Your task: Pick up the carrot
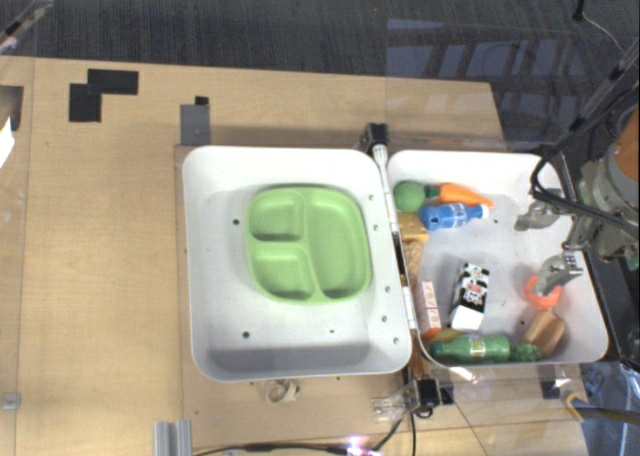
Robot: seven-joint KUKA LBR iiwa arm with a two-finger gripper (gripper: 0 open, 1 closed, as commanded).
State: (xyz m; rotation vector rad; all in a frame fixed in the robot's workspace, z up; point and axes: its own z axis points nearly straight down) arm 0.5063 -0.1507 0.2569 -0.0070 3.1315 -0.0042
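Observation:
The carrot (462, 192) is a small orange toy lying flat along the far wall of the right bin (510, 162), with a round green piece (408, 195) at its left end. A blue bottle (452, 215) lies right against its near side. My gripper (552, 249) hangs over the right part of that bin, a good way to the right of the carrot and nearer the camera. It sits just above an orange ring (543, 293). Nothing of the carrot is near the gripper.
The right bin also holds a black-and-white carton (470, 296), a green bottle (482, 348) along the near wall and a brown block (546, 330). The left bin (215, 244) bears a green divided plate (305, 243). Black cables (560, 159) loop at the arm.

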